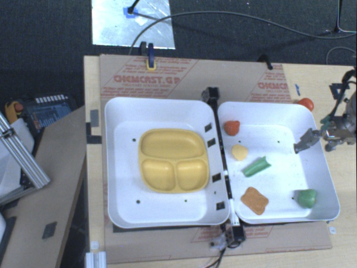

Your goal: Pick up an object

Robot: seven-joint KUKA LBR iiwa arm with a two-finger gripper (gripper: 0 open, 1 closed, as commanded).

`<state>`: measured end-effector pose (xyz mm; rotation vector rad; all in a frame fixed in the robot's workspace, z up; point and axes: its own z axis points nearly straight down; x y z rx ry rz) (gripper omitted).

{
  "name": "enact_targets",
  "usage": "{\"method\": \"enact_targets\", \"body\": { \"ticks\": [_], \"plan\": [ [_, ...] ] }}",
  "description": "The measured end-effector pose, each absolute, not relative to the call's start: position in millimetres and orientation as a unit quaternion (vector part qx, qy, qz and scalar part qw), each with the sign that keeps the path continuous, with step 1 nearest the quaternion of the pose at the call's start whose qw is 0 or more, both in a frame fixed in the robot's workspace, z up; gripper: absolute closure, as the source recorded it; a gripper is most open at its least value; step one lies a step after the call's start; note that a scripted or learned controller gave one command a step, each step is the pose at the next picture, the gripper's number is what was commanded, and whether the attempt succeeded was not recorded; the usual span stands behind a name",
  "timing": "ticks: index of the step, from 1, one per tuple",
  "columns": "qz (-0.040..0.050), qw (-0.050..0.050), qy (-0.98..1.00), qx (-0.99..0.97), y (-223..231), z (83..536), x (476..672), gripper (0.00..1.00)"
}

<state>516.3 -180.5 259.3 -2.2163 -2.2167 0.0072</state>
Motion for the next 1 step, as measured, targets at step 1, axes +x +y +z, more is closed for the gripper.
{"method": "enact_targets", "body": {
  "ticks": [1],
  "plan": [
    [-0.0002, -0.001, -0.708, -0.706, -180.1, 264.3, 518.4, 0.00]
  ]
}}
